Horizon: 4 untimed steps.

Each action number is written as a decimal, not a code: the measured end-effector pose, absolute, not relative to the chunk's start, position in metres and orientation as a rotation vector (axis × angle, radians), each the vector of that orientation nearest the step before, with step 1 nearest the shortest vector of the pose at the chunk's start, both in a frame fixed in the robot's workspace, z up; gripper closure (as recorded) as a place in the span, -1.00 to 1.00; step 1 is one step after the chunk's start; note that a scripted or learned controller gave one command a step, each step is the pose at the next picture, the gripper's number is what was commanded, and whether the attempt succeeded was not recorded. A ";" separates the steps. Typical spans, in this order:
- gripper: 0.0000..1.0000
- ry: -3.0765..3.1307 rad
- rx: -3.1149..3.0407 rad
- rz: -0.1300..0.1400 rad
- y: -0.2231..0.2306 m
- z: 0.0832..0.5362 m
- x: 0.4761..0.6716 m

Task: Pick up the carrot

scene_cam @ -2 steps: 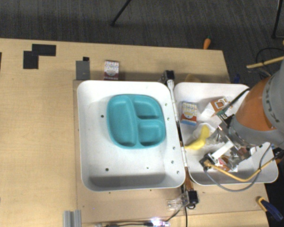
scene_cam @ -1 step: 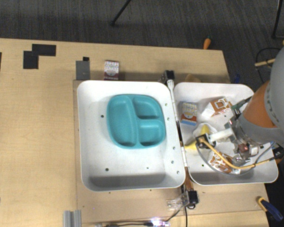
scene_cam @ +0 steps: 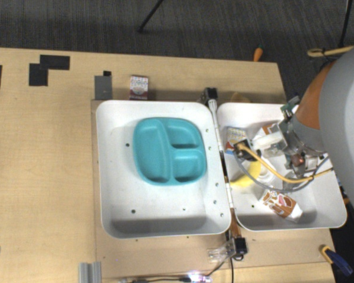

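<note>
Carrot point(scene_cam: 238, 148): probably the small orange-brown piece, partly hidden by clutter, in the right bin point(scene_cam: 318, 217) near its left wall, to the left of the gripper point(scene_cam: 295, 158) and apart from it. Whether the gripper is wide or closed cannot be told. Count: two white bins; one teal divided plate point(scene_cam: 168, 150) in the left bin point(scene_cam: 115, 211); one yellow item point(scene_cam: 251, 175); one brown-and-white packet point(scene_cam: 280, 204).

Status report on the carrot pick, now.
Hand low in the right bin, grip unclear. Carrot not made out. Yellow item and brown packet lie beside it.
</note>
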<state>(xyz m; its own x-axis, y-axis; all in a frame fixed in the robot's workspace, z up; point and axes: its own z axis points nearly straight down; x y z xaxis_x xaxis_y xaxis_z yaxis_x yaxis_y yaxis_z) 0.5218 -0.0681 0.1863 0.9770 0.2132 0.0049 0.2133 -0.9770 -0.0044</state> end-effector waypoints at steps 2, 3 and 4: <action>-1.00 -0.332 -3.118 -0.021 -0.092 0.108 0.547; 1.00 -0.354 -3.128 -0.041 -0.096 0.125 0.551; -1.00 -0.355 -3.127 -0.039 -0.095 0.124 0.551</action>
